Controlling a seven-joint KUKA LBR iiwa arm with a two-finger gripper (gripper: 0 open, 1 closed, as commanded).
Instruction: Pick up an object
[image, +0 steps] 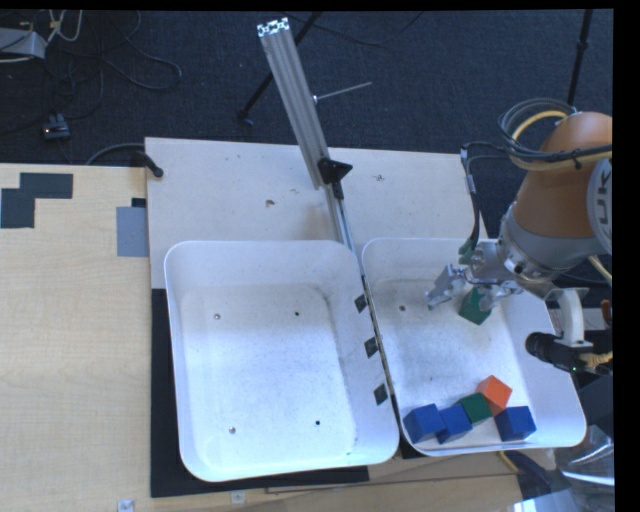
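From my seat I see the pincer (470, 292) hanging over the upper part of the right bin (560, 440), with a small green block (475, 308) at its tips; the block appears to sit between the fingers, raised a little off the bin floor, so I judge it gripped, though the metal parts crowd together and I cannot say how wide the jaws stand. The block looks like a small rigid cube, light, with flat smooth faces, so I expect it to handle easily if squeezed across two opposite faces; a corner grip could let it twist or slip out. Near the bin's lower edge lie the others: an orange block (495, 389), a second green block (477, 407) and blue blocks (437, 421) packed close, touching one another, which would be harder to seize singly. The left bin (200, 262) sits just beside on the counter (230, 190). The wrist hides the block's far side and the arm is cut off at the right.
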